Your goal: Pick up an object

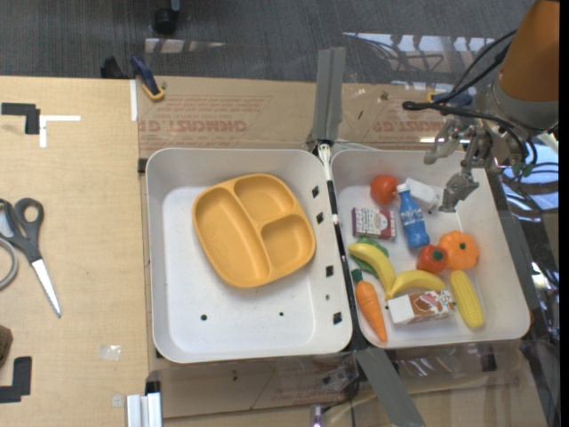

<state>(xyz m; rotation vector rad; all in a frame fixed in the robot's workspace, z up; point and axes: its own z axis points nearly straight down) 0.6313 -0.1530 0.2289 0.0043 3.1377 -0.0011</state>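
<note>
Two fingers (455, 189) of the end effector (447, 172) look spread and hold nothing, poised over the right bin's (514, 265) far corner, just above the blue bottle (412, 221). We see the arm (533, 52) cut off at the frame edge.

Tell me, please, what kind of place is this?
Probably a robotics lab test bench, not a kitchen. A robot arm hangs its end effector over a white bin of toy food, a yellow divided plate sits in the next bin, and scissors lie on the bench.
</note>
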